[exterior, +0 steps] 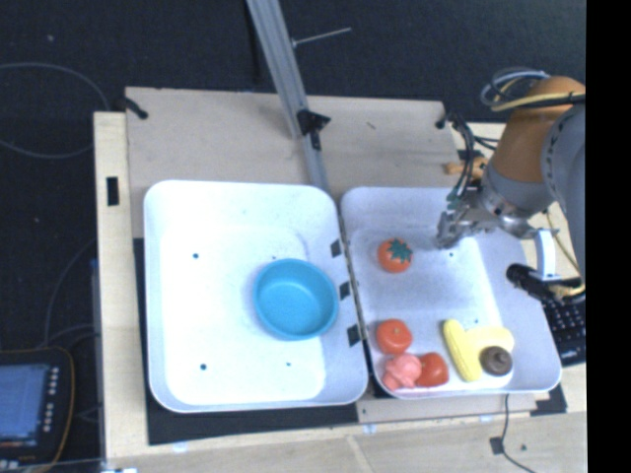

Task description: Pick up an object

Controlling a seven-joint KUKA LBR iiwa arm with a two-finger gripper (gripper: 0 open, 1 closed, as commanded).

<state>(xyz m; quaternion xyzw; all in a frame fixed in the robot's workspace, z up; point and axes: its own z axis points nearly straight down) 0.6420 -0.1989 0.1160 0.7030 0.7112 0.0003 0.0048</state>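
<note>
the tool point(452, 233) hangs low near the right bin's point(419, 200) far edge, just beside a tomato point(394, 255), likely lining up on it; its grip state i cannot tell. more toy food crowds the near edge.

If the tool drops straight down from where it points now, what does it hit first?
Most likely bare floor of the right bin: the tool points down at open white surface. The tomato lies off to its left, apart from that line. Height above the floor is unclear.
</note>
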